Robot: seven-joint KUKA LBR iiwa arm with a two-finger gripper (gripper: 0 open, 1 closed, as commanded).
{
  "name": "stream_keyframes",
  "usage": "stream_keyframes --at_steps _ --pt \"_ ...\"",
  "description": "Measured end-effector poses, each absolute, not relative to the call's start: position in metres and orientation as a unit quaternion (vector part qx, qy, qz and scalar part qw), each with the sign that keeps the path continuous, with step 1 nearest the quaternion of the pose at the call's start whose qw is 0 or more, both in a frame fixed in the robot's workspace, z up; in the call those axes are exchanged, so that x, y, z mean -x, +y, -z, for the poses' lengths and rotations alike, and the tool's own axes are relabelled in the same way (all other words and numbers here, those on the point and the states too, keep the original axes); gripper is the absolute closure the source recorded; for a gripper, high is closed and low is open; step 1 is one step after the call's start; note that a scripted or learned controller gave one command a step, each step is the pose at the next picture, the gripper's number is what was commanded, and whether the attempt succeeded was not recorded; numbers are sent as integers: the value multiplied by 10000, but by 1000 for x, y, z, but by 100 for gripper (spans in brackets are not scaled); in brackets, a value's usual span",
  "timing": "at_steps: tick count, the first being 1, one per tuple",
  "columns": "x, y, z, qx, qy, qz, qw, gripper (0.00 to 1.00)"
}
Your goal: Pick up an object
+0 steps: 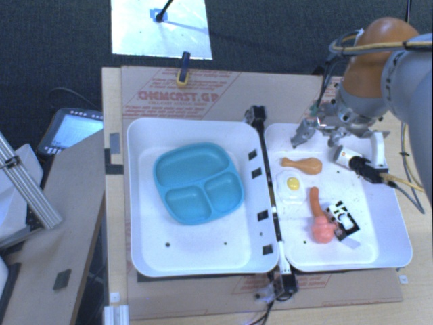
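Your hand (316, 134) hangs over the right bin's (392, 246) far edge, fingers spread wide, gripping nothing. Just below it lies a glossy toy drumstick (302, 164), then a flat fried egg (292, 183) and a pink sausage (316, 206). A blue, three-compartment plate (197, 181) fills the left bin (145, 242). Under both, the cardboard (177, 95) reads "CHEMCAST."

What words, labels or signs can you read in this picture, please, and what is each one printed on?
"CHEMCAST GP" in red, though the last letters are blurred: on the brown board under the bins.
More red print on the board's near edge: too small to read.
Black-and-white marker tag in the right bin: a pattern, no legible text.
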State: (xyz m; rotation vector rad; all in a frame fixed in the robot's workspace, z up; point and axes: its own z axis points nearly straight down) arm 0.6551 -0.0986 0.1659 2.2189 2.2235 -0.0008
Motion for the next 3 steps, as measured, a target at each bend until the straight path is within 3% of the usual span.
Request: stream_keyframes --at_steps 1,2,3 --pt "-665 -96 -110 -7051 7091 2 0 0" --pt "-665 -96 -84 -7049 7093 2 1 0" --pt "-667 -96 -96 -7043 7099 -13 20 100"
